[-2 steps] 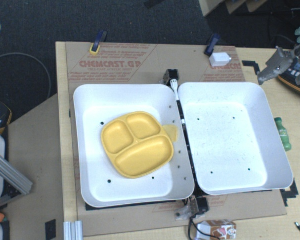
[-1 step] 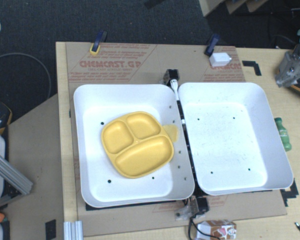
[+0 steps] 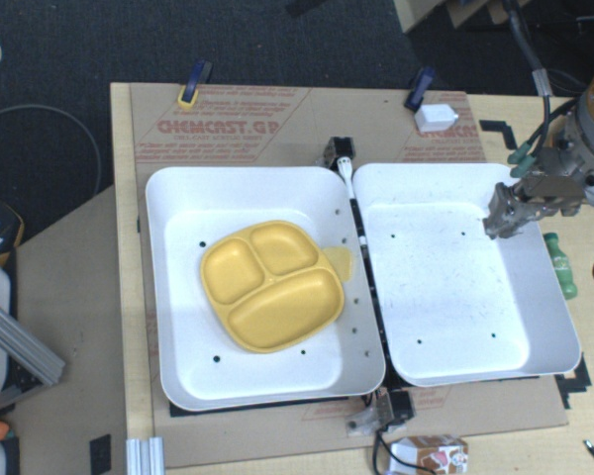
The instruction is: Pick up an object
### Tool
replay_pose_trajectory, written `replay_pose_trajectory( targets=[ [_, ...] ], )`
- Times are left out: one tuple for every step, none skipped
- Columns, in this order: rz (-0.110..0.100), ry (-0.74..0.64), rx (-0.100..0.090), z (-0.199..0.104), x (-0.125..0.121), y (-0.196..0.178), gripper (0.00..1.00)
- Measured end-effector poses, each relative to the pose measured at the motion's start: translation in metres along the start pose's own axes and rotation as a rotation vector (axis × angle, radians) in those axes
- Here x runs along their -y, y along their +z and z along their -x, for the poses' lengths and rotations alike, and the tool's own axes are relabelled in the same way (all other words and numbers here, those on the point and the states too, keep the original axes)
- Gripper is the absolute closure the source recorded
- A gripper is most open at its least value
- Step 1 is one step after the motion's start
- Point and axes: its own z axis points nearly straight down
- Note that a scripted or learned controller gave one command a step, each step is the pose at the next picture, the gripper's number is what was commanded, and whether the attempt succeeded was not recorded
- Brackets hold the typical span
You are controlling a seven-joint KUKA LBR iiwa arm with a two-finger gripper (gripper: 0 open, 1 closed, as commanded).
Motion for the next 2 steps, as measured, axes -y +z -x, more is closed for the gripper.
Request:
replay_pose_trajectory(
  targets=[
    [0.003, -0.008, -0.001, -0.076, -0.007, 0.051, 1.0],
    [0.013, -0.005, 0.0, -0.131, -0.001, 0.006, 1.0]
  ],
)
